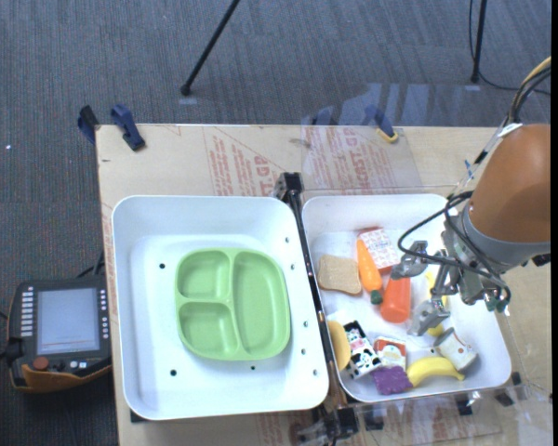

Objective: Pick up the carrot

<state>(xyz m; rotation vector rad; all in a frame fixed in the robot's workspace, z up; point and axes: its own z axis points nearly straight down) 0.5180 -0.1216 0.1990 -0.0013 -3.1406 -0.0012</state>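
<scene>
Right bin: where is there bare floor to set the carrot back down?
Right bin: bare floor along its far edge, beyond the carrot and bread slice. The near half is crowded with the banana and small cartons. The green tray in the left bin has open compartments.

Red printed lettering on the cardboard sheet [260,161] under the bins, upside down, illegible.

A green 3-compartment plate [232,303] lies in the left bin [130,249].
</scene>
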